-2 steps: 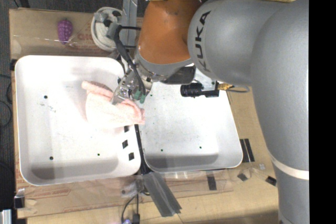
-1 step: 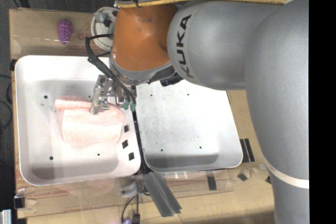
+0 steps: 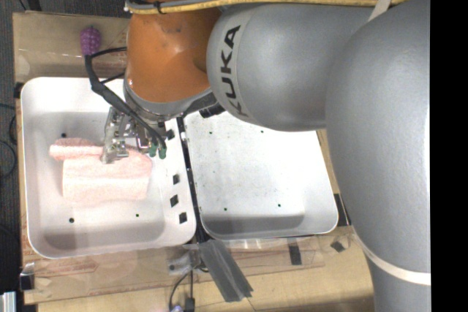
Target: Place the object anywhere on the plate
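Observation:
In the left bin [image 3: 44, 230] lies a pale pink rectangular slab [image 3: 99, 183], flat on the floor. A pink roll-shaped object [image 3: 73, 150] rests along the slab's far edge. My gripper [image 3: 115, 146] hangs straight down from the orange wrist [image 3: 164, 55], right at the roll's right end and over the slab's upper right corner. Its metal tip touches or nearly touches the pink pieces; I cannot tell which. The wrist hides the bin's upper right part.
The right bin [image 3: 256, 179] sits beside the left one, partly under the grey arm [image 3: 307, 62]. A small purple object [image 3: 91, 39] lies on the bench beyond the left bin. Cables [image 3: 99, 88] loop from the wrist.

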{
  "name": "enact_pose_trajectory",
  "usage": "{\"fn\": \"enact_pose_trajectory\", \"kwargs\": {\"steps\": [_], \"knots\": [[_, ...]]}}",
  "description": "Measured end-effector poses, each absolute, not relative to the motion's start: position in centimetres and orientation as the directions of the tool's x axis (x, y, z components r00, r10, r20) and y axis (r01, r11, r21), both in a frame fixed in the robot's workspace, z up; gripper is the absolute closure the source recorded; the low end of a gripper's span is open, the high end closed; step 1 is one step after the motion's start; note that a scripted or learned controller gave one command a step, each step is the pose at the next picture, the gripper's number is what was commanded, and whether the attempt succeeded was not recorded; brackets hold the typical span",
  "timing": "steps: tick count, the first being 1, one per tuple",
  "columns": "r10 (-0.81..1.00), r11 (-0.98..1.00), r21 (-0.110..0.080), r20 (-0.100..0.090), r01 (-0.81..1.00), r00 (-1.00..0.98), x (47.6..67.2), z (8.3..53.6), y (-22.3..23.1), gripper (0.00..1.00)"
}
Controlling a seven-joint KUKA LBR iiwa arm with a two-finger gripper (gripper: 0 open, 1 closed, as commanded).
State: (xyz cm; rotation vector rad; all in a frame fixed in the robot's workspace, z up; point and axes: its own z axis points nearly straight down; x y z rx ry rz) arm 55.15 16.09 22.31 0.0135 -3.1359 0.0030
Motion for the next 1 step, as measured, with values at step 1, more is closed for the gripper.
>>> {"fn": "enact_pose_trajectory", "kwargs": {"steps": [1], "knots": [[-0.008, 1.0, -0.002, 0.005, -0.008, -1.0, 55.17, 22.33, 16.08, 0.0]]}}
